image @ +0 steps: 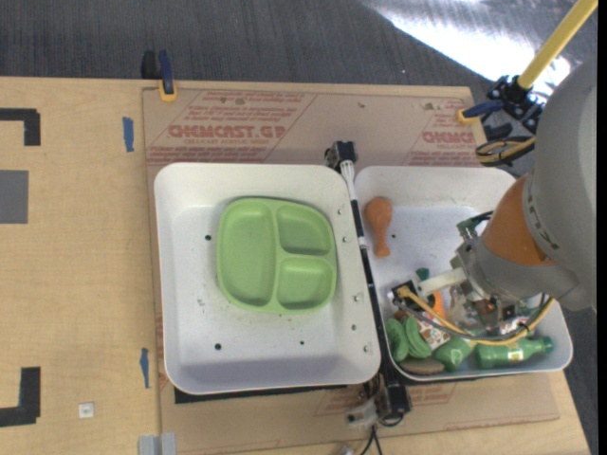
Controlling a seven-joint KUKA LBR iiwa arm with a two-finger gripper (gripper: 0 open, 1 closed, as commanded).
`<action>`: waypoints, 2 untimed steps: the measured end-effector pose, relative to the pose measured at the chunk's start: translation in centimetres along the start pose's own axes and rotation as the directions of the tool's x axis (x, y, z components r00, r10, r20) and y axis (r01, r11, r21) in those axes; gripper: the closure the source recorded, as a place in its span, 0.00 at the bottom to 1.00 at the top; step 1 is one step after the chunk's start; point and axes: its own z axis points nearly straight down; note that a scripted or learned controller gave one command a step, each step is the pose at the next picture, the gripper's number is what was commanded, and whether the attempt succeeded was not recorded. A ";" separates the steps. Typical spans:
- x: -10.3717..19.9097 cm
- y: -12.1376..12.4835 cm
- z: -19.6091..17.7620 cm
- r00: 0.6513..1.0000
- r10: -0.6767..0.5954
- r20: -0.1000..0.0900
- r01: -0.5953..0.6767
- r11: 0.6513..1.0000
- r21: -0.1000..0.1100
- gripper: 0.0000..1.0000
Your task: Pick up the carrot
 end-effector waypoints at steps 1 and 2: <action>2.4 1.0 0.1 1.000 0.000 0.019 -0.001 1.000 0.011 0.00; 1.9 0.8 0.1 1.000 0.002 0.007 -0.002 1.000 0.005 0.00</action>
